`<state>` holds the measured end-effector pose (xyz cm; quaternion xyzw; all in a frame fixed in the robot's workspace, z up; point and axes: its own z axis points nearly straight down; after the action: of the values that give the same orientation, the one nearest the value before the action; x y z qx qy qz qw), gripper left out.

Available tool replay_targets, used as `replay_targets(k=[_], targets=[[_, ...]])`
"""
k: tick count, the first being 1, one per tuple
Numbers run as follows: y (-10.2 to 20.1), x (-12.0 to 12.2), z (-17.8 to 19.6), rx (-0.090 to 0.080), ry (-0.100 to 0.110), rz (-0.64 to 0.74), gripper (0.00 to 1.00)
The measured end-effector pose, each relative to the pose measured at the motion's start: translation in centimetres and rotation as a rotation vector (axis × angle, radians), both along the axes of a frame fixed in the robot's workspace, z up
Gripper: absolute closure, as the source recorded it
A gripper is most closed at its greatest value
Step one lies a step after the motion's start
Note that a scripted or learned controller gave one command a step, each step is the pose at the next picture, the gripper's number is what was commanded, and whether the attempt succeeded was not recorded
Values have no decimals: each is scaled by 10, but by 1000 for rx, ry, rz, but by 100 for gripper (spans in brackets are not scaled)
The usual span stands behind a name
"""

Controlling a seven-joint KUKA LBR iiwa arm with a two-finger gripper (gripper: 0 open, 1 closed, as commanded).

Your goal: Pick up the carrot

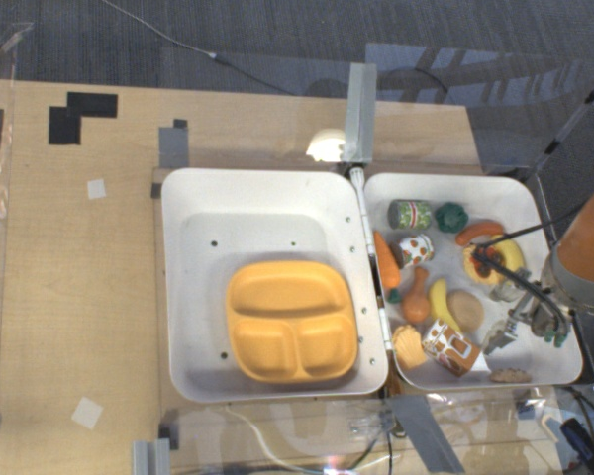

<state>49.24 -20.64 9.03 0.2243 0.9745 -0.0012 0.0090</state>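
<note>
The carrot (386,261) is a slim orange piece lying lengthwise against the left wall of the right bin (554,369). It sits just left of a white and red toy (416,249) and above an orange drumstick (416,301). My gripper (505,336) hangs low over the right bin's front right part, near a tan round piece (465,310). It is well to the right of the carrot, with several items between them. Nothing is visibly held in it.
The right bin also holds a green can (411,214), a dark green piece (451,216), a red piece (480,232), two bananas (439,300), a patterned box (447,346) and a croissant (408,344). A yellow divided plate (292,320) lies in the left bin (193,265).
</note>
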Motion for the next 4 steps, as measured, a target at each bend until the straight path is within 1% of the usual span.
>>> replay_targets(k=[1, 2, 3, 4], targets=[[1, -3, 24, 6, 6, -231, 0], [0, -2, -1, 9, 4, -419, 0], [1, 2, 12, 8, -5, -408, 100], [0, -3, 39, 2, 7, 122, 100]])
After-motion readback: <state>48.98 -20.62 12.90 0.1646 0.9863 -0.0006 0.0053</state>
